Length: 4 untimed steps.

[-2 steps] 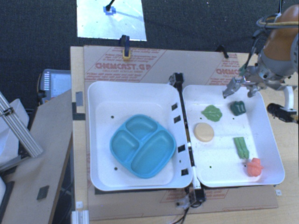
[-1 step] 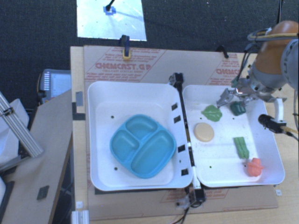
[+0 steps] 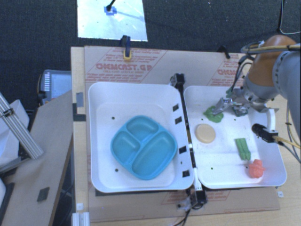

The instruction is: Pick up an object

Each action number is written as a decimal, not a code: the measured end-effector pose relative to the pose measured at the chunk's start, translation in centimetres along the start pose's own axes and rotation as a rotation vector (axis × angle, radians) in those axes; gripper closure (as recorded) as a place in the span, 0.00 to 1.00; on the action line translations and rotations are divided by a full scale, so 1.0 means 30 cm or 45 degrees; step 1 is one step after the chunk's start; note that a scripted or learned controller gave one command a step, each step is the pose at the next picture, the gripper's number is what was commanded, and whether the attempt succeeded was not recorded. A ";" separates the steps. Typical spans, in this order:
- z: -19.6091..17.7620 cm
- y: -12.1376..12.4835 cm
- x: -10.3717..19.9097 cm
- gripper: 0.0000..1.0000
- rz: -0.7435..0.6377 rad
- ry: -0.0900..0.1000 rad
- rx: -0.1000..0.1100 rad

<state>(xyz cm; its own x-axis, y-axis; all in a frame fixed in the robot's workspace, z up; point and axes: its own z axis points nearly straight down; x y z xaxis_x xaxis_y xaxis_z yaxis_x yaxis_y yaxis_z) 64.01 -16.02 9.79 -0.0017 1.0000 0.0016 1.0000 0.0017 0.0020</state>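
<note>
Green leaf toy (image 3: 214,114) lay in right bin (image 3: 277,173) | gripper (image 3: 224,105) touched it | jaws' state unclear

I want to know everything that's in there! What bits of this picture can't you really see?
- Gripper: fingers too small and blurred against the green leafy toy to judge.
- Green leafy toy: partly covered by the gripper.
- Arm: cut off by the right edge.
- Orange toy: too small to identify.

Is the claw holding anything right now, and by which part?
Cannot be told. The claw is down at the green leafy item, touching its upper edge, but a hold isn't visible.
</note>
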 end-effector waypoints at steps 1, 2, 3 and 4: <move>0.036 0.009 0.004 0.00 -0.005 -0.003 -0.006; 0.000 0.011 0.003 1.00 -0.005 -0.003 -0.008; -0.177 -0.017 0.002 1.00 0.001 -0.004 -0.006; -0.325 -0.021 0.010 1.00 -0.003 -0.003 -0.004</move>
<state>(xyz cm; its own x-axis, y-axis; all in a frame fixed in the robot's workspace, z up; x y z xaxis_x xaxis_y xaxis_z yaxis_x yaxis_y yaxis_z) 63.35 -15.73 19.53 -0.0038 1.0000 -0.0011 1.0000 0.0038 0.0053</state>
